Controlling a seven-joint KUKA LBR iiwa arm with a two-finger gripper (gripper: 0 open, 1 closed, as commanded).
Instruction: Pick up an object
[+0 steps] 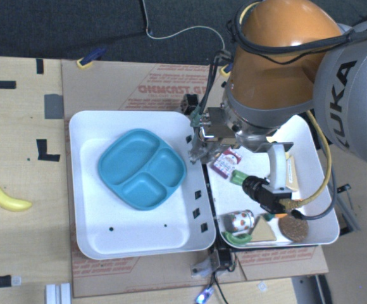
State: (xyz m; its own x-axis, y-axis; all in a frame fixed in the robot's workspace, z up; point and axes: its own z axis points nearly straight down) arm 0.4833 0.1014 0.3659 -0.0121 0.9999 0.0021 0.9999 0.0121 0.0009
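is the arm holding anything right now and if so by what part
Cannot be told: the tool sits low at the right bin's left edge, under the arm's wrist, with nothing visibly gripped.

The grey arm (348, 87) marked KUKA carries a glossy orange band (285, 37), black and yellow cables looping alongside.

A grey KUKA arm (285, 62) with an orange band reaches in from the right over 2 shallow white bins on a cardboard-covered bench (139, 87). Its gripper (202, 141) hangs low at the divide between the bins. The left bin (88, 233) holds a blue divided plate (142, 168). The right bin (319, 233) is cluttered with small items, among them a red-and-white packet (225, 163) and a brown round object (293, 227). A yellow banana (7, 197) lies on the bench well apart, at far left.
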